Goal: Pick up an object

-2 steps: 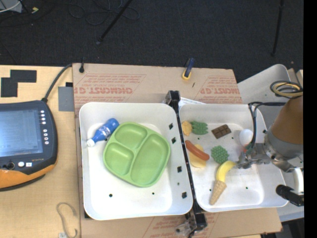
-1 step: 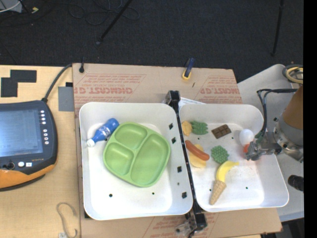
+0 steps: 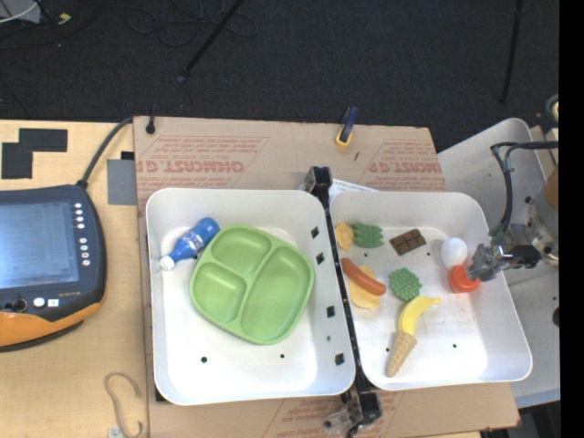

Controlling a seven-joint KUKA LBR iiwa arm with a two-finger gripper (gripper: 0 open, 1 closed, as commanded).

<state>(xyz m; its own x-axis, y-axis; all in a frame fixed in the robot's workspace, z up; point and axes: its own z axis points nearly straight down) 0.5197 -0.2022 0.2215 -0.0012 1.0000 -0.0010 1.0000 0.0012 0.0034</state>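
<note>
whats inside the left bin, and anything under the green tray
The left bin holds a green divided tray and a blue bottle lying beside its upper left corner. The tray's compartments hold nothing. Whatever lies beneath the tray is covered.

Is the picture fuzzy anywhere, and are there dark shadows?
In the camera view, the gripper at the right bin's edge looks smeared and fuzzy; the green plate and banana are sharper; light is even, shadows faint, floor beyond dark.
</note>
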